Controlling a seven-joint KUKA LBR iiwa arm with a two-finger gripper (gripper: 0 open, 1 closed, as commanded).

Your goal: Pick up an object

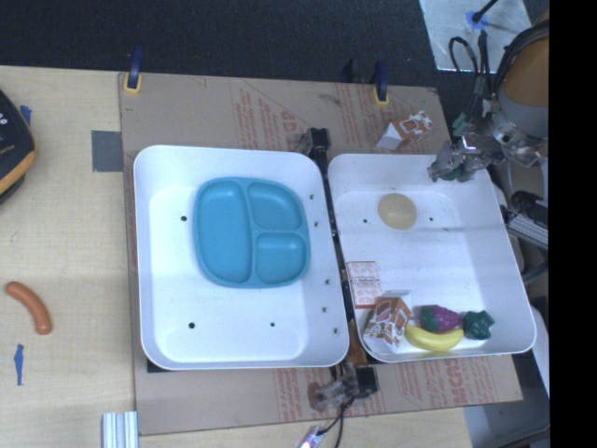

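Counter (pixel 65 241) carried two white bins side by side on a cardboard sheet (pixel 233 110). Left bin (pixel 163 334) held a blue divided plate (pixel 252 231), flat, roughly centred. Right bin (pixel 485 250) held the pickable stuff: a round tan disc (pixel 397 211) alone near the far wall, a small printed packet (pixel 364 283) against the left wall, and a cluster in the near corner: a second packet (pixel 387 320), a banana (pixel 434 340), a purple toy (pixel 440 318), and a green piece (pixel 478 324), all touching or just beside each other.

Arm (pixel 522 82) came in from the right; the tool (pixel 454 164) sat over the far right rim of the right bin, apart from every object. Nothing showed between its fingers; too small and blurred to say whether it was released or clenched.

Judgement: approach phase, no grasp yet. Nearest candidate was the tan disc, isolated, so no neighbours to snag. It looked low and flat, so the tool would need to drop nearly to the bin floor, centred over it, fingers straddling its width. The corner cluster was riskier: crowding and the bin wall limit finger clearance. A sausage (pixel 30 306) lay out on the counter, well apart from the bins.
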